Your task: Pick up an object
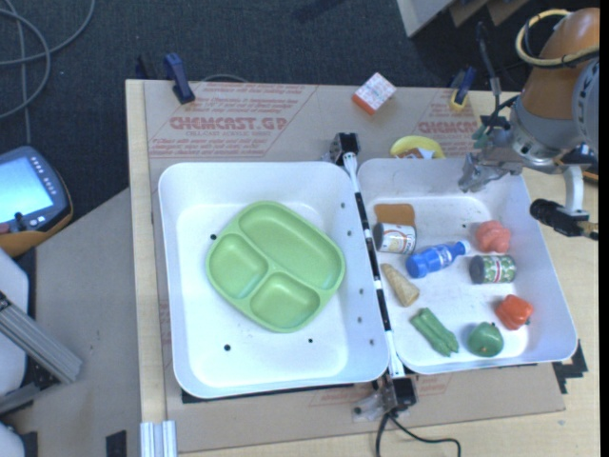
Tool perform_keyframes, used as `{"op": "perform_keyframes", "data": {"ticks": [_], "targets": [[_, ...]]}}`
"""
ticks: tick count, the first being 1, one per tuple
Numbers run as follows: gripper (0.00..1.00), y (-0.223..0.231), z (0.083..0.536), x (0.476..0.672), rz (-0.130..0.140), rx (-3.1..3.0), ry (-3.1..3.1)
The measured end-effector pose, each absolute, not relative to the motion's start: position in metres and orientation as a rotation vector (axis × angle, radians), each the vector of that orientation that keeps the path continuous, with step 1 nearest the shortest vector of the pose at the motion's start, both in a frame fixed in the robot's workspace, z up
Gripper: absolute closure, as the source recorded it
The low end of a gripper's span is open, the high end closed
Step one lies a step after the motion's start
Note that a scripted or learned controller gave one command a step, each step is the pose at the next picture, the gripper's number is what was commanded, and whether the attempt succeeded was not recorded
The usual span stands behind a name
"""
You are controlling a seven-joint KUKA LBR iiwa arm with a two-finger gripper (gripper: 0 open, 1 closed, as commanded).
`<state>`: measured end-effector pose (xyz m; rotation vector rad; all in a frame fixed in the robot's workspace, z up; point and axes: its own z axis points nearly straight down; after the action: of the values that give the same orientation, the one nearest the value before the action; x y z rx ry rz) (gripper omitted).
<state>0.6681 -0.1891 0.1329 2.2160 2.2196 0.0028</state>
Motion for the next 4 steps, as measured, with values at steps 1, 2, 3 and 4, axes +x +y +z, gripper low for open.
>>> {"op": "perform_keyframes", "data": {"ticks": [1,2,3,4], "targets": [[1.00,-0.170,0.175,0.668,0.004,2.216,2.221],[1.00,-0.227,0.181,0.667,0.001,2.221,2.214],[0.00,-0.224,0.181,0.667,0.001,2.218,2.219],[0.00,-0.216,0.080,0.653,0.007,2.231,2.239]]}}
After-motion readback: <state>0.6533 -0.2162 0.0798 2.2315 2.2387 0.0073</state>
